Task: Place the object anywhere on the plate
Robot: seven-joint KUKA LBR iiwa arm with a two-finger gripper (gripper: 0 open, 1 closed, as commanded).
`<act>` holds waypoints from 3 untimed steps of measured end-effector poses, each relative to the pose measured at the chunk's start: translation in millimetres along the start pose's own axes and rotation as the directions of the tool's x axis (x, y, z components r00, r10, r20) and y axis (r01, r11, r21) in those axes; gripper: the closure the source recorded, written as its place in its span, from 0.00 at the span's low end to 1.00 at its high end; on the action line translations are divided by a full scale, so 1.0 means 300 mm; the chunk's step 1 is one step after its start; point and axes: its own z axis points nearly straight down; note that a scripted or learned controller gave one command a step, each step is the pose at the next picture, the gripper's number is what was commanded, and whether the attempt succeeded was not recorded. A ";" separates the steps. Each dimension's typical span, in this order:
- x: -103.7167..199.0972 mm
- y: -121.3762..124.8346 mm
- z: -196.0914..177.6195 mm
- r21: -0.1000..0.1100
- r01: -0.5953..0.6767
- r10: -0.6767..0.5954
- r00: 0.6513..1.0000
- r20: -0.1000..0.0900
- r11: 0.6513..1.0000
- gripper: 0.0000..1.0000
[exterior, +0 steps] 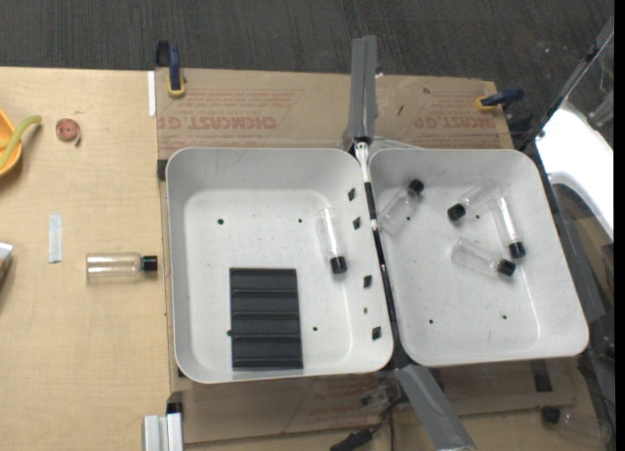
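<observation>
Item 1 — black ridged plate [265,318], flat in your left bin [195,244], laid as the target.
Item 2 — clear vial [332,241], on its side near the plate, not on it.
Right bin [547,332]: seemingly 4 loose vials [483,261], likely your pick stock.
Gripper: you cannot tell whether it is open or closed.

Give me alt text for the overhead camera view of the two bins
Two shallow white bins sit side by side: the left bin holds a black ribbed plate and one clear vial with a black cap, the right bin four more capped vials. Another vial lies on the wooden bench at left.
</observation>
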 end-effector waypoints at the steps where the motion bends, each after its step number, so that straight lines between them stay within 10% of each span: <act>1: 0.053 0.270 0.004 0.001 -0.141 0.141 0.990 -0.001 0.990 0.00; 2: 0.038 -0.073 0.001 0.002 -0.133 0.133 0.991 -0.001 0.991 0.00; 3: 0.009 0.190 0.004 0.002 -0.250 0.250 0.968 -0.001 0.968 0.00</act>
